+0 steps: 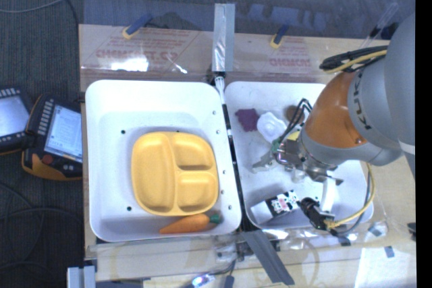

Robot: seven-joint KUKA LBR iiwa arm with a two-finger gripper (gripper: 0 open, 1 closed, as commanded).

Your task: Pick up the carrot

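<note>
The carrot lies along the near edge of the left bin, just in front of the yellow tray. Right of that tray, over the other bin, the arm's hand hangs among clutter; its grip cannot be made out.

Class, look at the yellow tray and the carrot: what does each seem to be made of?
Tray: probably moulded plastic, with even yellow colour, rounded compartments and a soft sheen. Carrot: likely a plastic toy, being smooth, uniformly orange, with a neat green tip; a real one cannot be ruled out.
</note>
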